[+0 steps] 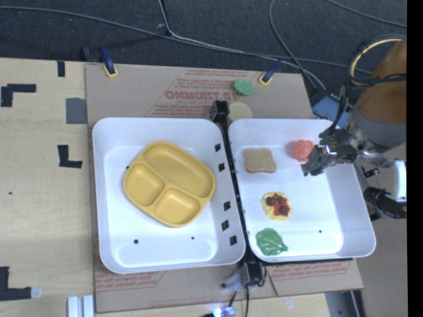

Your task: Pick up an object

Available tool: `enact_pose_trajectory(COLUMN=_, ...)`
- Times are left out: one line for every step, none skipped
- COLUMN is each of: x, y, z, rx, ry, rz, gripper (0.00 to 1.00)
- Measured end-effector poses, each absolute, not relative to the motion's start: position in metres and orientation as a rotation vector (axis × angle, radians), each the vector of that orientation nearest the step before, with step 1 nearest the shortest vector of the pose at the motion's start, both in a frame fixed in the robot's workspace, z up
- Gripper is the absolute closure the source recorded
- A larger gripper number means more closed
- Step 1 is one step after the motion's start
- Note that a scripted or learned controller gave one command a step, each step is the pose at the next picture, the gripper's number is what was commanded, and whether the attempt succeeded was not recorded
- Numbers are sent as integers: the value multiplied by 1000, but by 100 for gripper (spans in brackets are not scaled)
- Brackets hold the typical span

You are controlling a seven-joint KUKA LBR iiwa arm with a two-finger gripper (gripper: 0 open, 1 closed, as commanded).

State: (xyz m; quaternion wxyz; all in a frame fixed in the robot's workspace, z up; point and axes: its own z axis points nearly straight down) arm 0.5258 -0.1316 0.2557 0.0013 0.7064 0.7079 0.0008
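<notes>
In the right bin (344, 203), a small red-pink object (301, 150) lies near the upper wall, just to the left of the pincer (317, 162), which hangs low over the bin floor beside it. Whether the pincer is released or clenched cannot be told, and nothing is seen between its tips.

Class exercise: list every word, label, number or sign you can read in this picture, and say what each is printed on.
"CHEMCAST" in red, on the brown cardboard sheet behind the bins; the letters after it are partly covered.
Smaller red print around it on the same sheet: too blurred to read.
Red print along the sheet's front edge, below the left bin: too small to read.
</notes>
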Motion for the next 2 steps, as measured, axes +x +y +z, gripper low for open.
enact_pose_trajectory(x=516, y=-73, z=250, rx=2216, ry=2229, rz=-1, gripper=100)
enact_pose_trajectory(x=509, y=-16, z=250, rx=2215, ry=2230, rz=-1, gripper=100)
